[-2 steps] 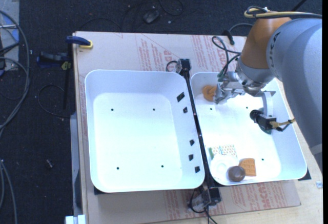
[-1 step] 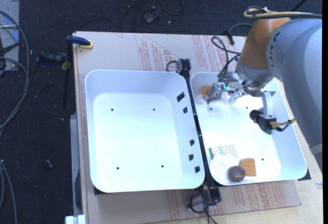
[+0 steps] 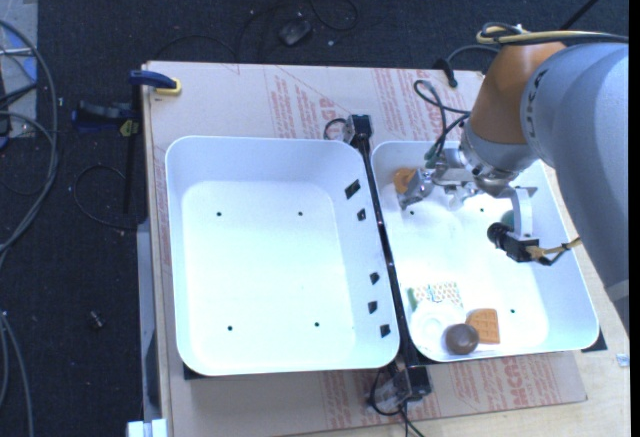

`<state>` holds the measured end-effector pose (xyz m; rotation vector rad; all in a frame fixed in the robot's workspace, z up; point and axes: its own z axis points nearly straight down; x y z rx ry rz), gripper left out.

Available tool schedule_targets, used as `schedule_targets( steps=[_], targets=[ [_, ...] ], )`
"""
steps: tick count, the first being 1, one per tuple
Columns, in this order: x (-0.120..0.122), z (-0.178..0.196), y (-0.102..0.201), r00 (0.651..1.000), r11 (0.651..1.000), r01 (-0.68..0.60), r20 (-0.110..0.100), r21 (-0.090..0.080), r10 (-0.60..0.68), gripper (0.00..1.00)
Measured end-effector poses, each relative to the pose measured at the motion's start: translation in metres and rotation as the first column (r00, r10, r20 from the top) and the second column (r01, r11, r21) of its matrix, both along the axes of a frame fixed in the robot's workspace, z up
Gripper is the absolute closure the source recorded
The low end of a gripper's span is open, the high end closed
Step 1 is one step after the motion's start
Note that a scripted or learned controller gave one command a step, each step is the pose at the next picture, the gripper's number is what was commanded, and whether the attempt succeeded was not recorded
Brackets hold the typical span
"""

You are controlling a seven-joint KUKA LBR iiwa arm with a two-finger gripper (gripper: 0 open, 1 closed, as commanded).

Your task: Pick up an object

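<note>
Bench (image 3: pixel 250 90): pale board carrying two shallow white bins side by side.

Left bin (image 3: pixel 200 255): white floor with a few small dark dots.

Right bin (image 3: pixel 560 305): holds all loose items. At its 6 o'clock, a brown round object (image 3: pixel 461 339) sits just beside an orange waffle-textured piece (image 3: pixel 485 325), with a white and green patterned item (image 3: pixel 433 296) near them at their 11 o'clock. At the bin's 11 o'clock, a small orange object (image 3: pixel 404 179).

Arm (image 3: pixel 580 115): grey with orange band, entering from 3 o'clock.

Gripper (image 3: pixel 430 187): low over the right bin's 11 o'clock corner, just beside the small orange object; whether it is spread or pressed together cannot be told.
</note>
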<state>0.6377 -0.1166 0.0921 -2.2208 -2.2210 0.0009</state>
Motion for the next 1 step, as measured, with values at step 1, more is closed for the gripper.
schedule_targets(
  steps=[1],
  targets=[
    [0.0094, 0.0005, -0.0002, 1.0, 1.0, -0.001, 0.001, 0.0, 0.001, 0.0]
  ],
)
